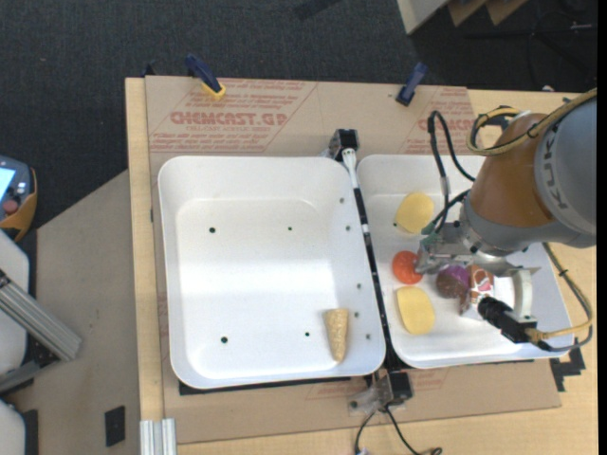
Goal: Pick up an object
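White bins (256,173); red ball (407,267); tan cone (337,333).

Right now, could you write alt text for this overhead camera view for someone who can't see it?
A grey and orange robot arm reaches over the right white bin, which holds two yellow items, a red one and a purple one. The left bin holds a tan cone.

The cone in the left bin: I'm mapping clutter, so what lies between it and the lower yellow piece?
In the camera view, between the cone and the lower yellow piece lie just the two bins' adjoining rims.
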`<state>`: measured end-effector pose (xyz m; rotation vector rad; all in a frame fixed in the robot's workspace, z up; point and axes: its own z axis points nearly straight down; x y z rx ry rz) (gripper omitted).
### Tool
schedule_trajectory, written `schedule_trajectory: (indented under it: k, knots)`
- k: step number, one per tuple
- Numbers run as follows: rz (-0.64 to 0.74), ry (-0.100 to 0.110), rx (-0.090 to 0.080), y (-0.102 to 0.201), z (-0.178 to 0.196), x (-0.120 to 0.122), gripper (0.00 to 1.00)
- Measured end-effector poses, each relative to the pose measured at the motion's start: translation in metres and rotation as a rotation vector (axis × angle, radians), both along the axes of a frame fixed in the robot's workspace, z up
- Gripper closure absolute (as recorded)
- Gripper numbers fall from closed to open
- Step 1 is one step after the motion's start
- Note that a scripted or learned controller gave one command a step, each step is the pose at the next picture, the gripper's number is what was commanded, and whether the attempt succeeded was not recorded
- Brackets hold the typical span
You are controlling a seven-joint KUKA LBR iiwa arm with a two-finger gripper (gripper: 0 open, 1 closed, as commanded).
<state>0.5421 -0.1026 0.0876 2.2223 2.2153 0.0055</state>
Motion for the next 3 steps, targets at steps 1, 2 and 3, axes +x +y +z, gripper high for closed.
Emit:
schedule_trajectory:
  k: [1,2,3]
  knots:
    - [0.0,-0.002,-0.001,0.0,0.0,-0.053,1.0]
    - [0.001,-0.005,-0.003,0.0,0.01,-0.052,1.0]
    - [-0.003,0.002,-0.005,-0.067,0.029,-0.064,1.0]
